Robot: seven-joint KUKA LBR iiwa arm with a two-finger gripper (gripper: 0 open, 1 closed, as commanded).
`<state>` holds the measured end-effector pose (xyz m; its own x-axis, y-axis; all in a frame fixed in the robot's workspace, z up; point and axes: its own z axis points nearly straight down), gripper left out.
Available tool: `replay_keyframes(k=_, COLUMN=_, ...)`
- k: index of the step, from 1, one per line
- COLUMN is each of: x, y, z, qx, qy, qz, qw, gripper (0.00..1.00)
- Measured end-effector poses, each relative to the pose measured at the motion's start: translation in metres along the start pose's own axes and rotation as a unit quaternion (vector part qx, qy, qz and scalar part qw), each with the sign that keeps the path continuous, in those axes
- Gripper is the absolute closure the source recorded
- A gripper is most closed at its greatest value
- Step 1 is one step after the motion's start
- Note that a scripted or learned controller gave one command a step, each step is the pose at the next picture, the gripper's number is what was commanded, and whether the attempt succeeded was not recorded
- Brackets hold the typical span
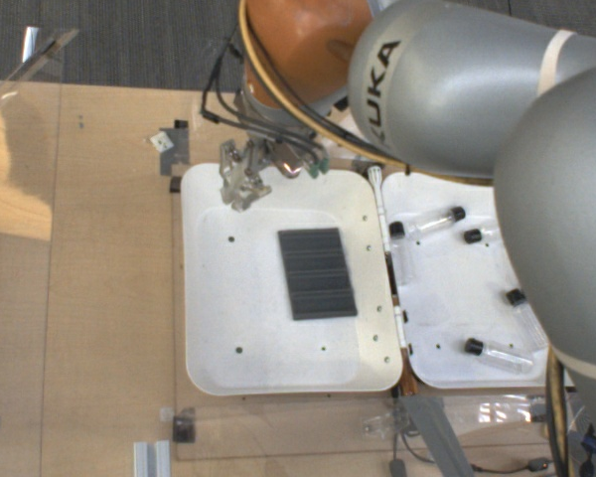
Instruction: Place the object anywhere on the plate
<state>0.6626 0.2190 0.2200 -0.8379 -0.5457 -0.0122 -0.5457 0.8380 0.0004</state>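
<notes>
The dark grey ribbed rectangular plate (318,273) is lying flat near the middle of the left shallow white plastic bin (214,346), with bare white floor all round it. Nothing is being seen resting on the plate.

The metal hand (243,182) is being held over the far left corner of that bin, well apart from the plate. It is small and tangled with black cables. Whether it is clenched or released cannot be told, and nothing can be made out within it.

In the right shallow white plastic bin (427,366), a clear tube with black caps (427,224) is lying near the far edge. A second clear tube with a black cap (497,354) is lying near the front edge. Two small black pieces (472,236) are lying between them, too small to be identified. Which of these is meant as the object cannot be told.

Much of the right bin is being hidden by the large grey arm (477,87), whose orange band (303,23) is covering the far rim of the left bin.

Both bins are being carried by a pale wooden bench (79,266). Dark carpet (129,8) is being shown beyond the bench.
</notes>
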Motion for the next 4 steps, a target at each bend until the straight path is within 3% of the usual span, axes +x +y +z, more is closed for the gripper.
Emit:
replay_keyframes(k=1, x=-0.014, y=0.011, z=0.064, qx=-0.002, qy=0.001, qz=-0.317, qw=0.9485, gripper=1.00)
replay_keyframes(k=2, x=-0.017, y=0.011, z=0.050, qx=-0.001, qy=-0.004, qz=-0.315, qw=0.9492, gripper=1.00)
replay_keyframes(k=3, x=-0.005, y=0.004, z=0.122, qx=0.000, qy=0.000, qz=-0.113, qw=0.9937, gripper=1.00)
replay_keyframes(k=4, x=0.076, y=0.057, z=0.126, qx=0.003, qy=-0.004, qz=-0.257, qw=0.9663, gripper=1.00)
